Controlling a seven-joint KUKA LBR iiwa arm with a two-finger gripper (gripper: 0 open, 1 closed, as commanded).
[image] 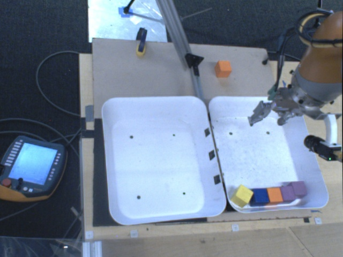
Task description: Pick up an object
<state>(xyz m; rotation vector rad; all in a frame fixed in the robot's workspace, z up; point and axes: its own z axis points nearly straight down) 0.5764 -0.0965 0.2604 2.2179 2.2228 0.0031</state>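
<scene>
Four small blocks lie in a row along the near edge of the right bin: a yellow block, a blue block, an orange block and a purple block. My gripper hangs over the far half of that bin, well above and behind the blocks. It is open, its two fingers spread apart with nothing between them.
The left bin sits beside the right one. An orange cube rests on the bench behind the bins, outside them. A slanted metal pole crosses the back. A clamp lies at the back left, and a teach pendant at the far left.
</scene>
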